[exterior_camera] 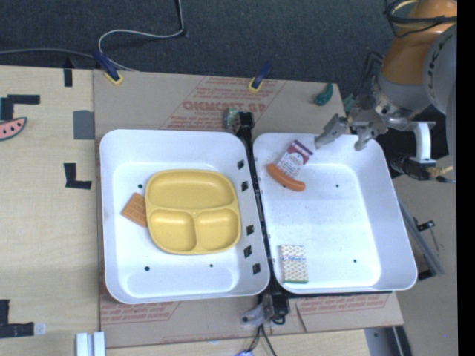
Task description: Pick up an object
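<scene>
A robot gripper (346, 133) hovers with fingers spread, holding nothing, over the right bin's (386, 221) upper edge. Just left of it lie a small packet (295, 157) touching an orange hot dog toy (286, 178), probably light, smooth, best gripped across its middle.

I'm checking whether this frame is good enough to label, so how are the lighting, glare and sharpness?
Camera view: even, soft lighting with faint shadows; the right bin looks bright white but not blown out; the yellow tray shows mild sheen; the gripper and orange sausage are slightly soft, and small print on the packets is unreadable.
</scene>
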Controlling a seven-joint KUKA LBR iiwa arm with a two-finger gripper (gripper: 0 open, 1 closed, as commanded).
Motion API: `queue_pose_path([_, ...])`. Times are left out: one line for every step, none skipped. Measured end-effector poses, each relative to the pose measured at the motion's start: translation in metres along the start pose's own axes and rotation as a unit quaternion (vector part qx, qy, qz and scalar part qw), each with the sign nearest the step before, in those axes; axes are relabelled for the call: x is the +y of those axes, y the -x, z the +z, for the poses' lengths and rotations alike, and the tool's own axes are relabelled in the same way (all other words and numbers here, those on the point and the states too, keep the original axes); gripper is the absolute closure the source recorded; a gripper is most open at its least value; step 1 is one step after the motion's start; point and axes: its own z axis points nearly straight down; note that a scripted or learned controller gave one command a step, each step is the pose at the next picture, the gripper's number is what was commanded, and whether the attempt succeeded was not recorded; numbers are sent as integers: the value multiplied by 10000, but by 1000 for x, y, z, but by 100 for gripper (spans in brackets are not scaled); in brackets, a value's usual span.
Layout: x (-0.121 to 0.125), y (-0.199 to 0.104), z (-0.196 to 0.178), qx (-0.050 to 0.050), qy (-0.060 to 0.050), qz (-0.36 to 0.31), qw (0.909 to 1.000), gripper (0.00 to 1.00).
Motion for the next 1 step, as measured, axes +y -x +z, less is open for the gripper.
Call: queue_pose_path([15,-36,126,1,15,-3,10000,0])
